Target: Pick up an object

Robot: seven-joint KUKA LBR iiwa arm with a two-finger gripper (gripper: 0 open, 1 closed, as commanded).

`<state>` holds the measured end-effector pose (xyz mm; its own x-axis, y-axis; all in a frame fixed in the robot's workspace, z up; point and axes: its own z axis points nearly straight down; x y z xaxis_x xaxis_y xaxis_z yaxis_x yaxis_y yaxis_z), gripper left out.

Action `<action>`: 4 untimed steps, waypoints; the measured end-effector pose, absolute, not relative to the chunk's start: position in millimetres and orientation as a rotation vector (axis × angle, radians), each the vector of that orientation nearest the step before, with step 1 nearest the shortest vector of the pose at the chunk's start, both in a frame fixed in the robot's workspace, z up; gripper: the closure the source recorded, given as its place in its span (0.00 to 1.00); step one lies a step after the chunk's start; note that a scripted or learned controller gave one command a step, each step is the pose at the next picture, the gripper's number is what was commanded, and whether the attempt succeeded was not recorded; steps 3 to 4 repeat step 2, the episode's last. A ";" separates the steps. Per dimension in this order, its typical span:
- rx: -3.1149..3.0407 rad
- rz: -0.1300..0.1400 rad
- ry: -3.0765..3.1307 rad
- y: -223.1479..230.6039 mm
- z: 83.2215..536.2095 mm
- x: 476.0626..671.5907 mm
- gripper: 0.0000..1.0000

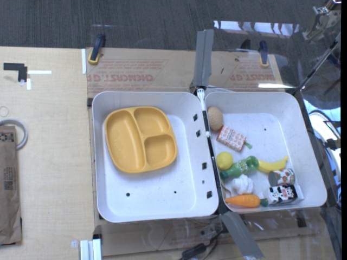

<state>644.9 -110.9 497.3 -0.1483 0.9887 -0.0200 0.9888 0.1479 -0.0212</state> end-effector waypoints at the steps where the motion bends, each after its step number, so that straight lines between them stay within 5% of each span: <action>1: 1.894 -0.004 2.507 -109.0 440.5 659.6 1.00; 4: 1.892 -0.006 2.507 -109.1 449.2 660.6 1.00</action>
